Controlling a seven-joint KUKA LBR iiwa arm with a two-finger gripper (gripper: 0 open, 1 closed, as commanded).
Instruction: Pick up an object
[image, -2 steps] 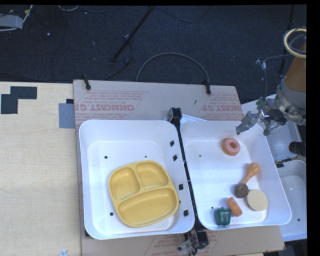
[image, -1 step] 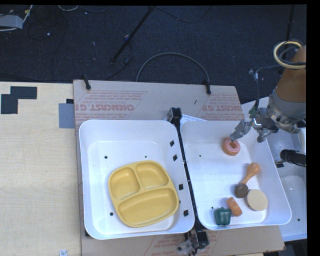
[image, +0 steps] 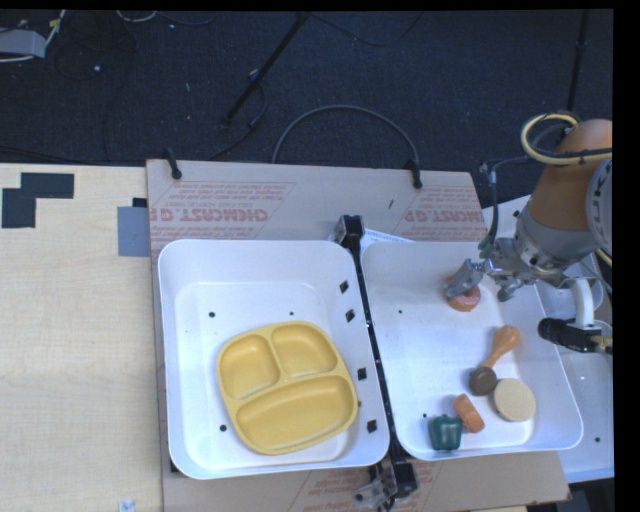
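Observation:
My gripper (image: 487, 282) hangs over the back of the right bin (image: 420, 290), with its fingers spread open. A small pink and red object (image: 463, 298) lies on the bin floor right under the left fingertip (image: 466, 274), not between the fingers. Toward the front of this bin lie a brown-headed wooden piece with an orange handle (image: 494, 360), a round beige disc (image: 515, 400), a small orange piece (image: 468, 412) and a green pepper-like toy (image: 445, 433).
A yellow divided plate (image: 288, 386) lies in the left bin (image: 190, 300). A black divider (image: 362, 330) runs between the two bins. Cardboard (image: 300, 205) lies behind them, and a pale wooden bench top (image: 70, 350) spreads to the left.

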